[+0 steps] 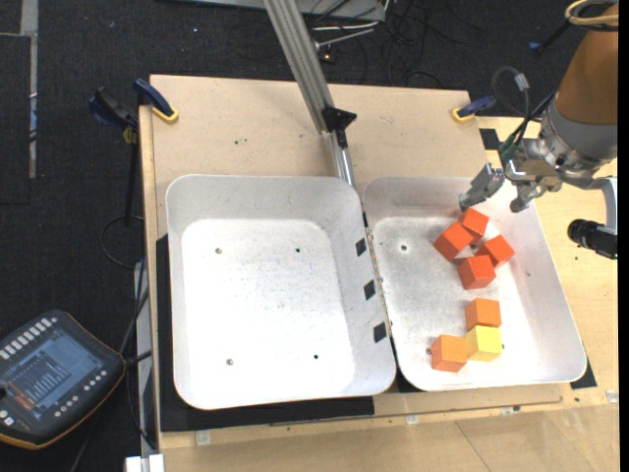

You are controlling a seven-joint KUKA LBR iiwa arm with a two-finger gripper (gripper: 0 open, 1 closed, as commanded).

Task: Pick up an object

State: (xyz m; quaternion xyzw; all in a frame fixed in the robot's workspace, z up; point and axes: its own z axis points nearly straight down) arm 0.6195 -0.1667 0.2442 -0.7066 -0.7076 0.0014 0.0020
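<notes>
Several blocks lie in the right bin (413, 293). Red-orange cubes (476, 270) cluster near its upper right, the topmost one (474, 223) nearest the arm. Lower down sit an orange cube (483, 313), a yellow cube (486, 342) and another orange cube (448, 352), close together. My gripper (500, 194) hangs over the bin's upper right corner, just above and behind the topmost red-orange cube. Its two fingers (480, 187) are spread, open, with nothing between them.
The left bin (197, 264) adjoins the right one along a black-marked seam. A metal pole (300, 52) slants in from the top toward the bins' junction. Blue and yellow clamps (152, 96) grip the board's back corners. A teach pendant (49, 372) lies at lower left.
</notes>
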